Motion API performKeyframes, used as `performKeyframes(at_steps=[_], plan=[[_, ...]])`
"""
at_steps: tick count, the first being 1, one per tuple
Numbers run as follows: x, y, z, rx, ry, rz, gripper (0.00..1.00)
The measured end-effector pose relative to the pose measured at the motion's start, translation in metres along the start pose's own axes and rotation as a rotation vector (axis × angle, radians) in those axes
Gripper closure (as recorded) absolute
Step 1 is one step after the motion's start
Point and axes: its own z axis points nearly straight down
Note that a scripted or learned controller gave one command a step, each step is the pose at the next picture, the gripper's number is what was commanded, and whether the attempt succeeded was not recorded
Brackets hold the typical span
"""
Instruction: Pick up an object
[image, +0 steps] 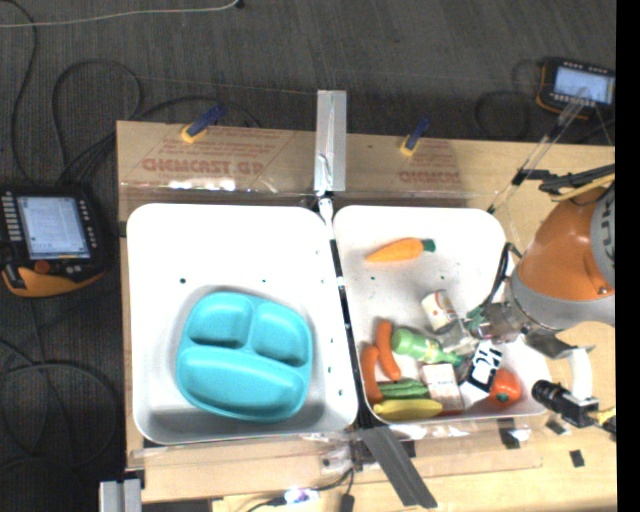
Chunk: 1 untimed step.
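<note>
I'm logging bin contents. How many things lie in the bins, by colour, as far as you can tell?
Pile partly hidden; what shows:
Blue: 1, tray
Orange: 3, carrot, sticks
Green: 1, bottle
Yellow: 1, banana
Red: 1, tomato
White: 2, boxes
Total: 9

Grey arm with orange band reaching in from the right, hand (478, 335) low, wrist angled leftward.

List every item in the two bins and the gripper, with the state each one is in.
blue divided tray: lying flat in the left bin
carrot: lying alone near the back of the right bin
green bottle: on its side in the front pile
yellow banana: lying at the front wall
red tomato: front right corner
gripper: low over the pile
</note>
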Motion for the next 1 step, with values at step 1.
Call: performKeyframes(at_steps=[1], plan=[[0.0365, 0.0586, -0.0683, 0.000, -0.001, 0.281, 1.00]])
